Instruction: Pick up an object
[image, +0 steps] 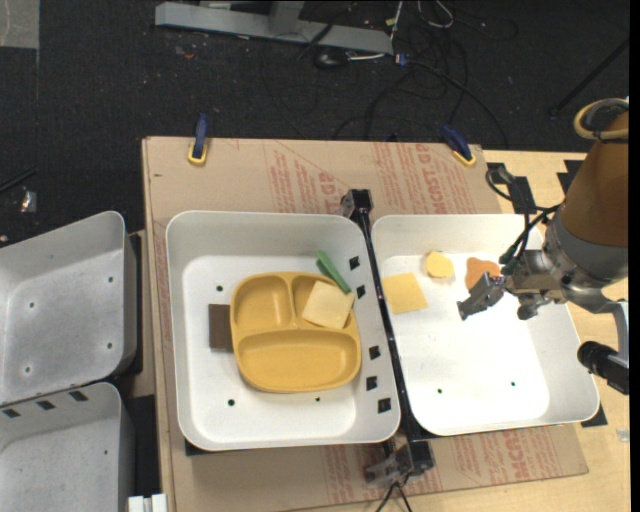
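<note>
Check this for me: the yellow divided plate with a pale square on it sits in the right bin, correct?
Not quite. The camera view shows the yellow divided plate, with the pale square on it, in the left bin, not the right bin.

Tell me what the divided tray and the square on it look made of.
Divided tray: likely moulded plastic, mustard yellow, smooth with a slight sheen and rounded compartment ridges. Pale square: matte, flat, soft-edged, possibly foam or rubbery toy cheese; the view leaves that open.
</note>
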